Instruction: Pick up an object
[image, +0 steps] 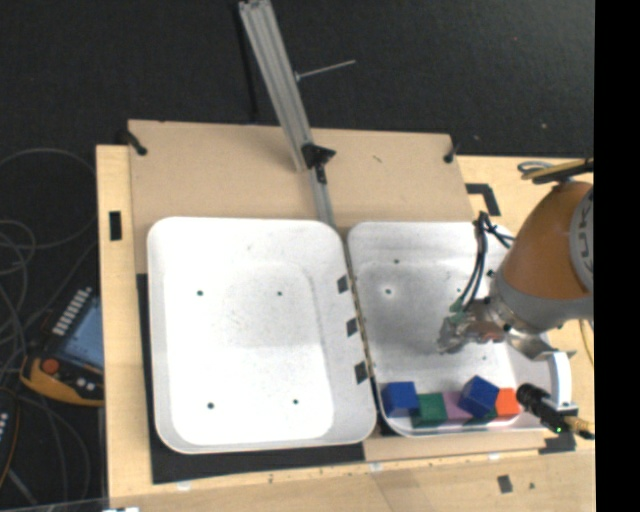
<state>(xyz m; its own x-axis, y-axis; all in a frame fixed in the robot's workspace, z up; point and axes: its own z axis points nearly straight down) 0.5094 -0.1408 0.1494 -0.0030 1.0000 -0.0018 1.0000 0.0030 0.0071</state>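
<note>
As you scan from the left edge of the frame, you meet loose black cables and a handheld pendant (62, 350) with a blue screen and orange-yellow body lying on the dark floor at the lower left. Next comes the bench (230, 165), a pale brown board, and on it the left bin (250, 330), a shallow white tray with a few dark dots on its floor. Above the seam between the two trays you see a grey metal rail (288, 95) running down at a slant from the top of the frame.

Right of the seam sits the right bin (400, 260). Along its lower edge you find a row of small blocks lying close together: a blue block (400, 396), then a green block (431, 408), a pale purple block (456, 408), a second blue block (480, 395) and an orange block (507, 402) at the far end.

Above that row, in the right half of this bin, the gripper (458, 331) points down toward the tray floor, apart from the blocks. It is too small and blurred for you to judge how its jaws stand, and no block shows at its tip. Behind it the arm (545, 265) fills the right side of the frame with its orange band.
</note>
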